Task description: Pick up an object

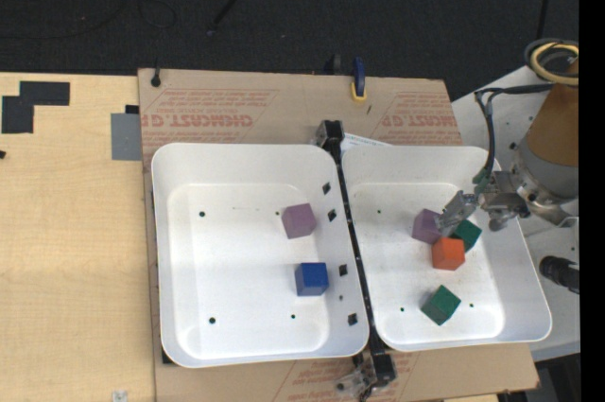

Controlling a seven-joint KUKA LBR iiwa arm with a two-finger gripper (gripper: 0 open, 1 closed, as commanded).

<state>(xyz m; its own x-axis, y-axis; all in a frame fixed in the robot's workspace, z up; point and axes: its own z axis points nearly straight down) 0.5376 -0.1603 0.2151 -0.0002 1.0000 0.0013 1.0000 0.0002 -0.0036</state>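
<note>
Gripper (454, 217) sits low in your right bin (529, 326), touching the purple cube (425, 225) at its nine o'clock; finger opening, you cannot tell. Orange cube (448, 253) lies at six o'clock, green cube (440, 305) beyond.

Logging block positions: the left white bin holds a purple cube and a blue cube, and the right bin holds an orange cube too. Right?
Nearly. The left white bin does hold the purple cube and blue cube; the orange cube is in the right bin, as the camera view shows, not "too".
</note>
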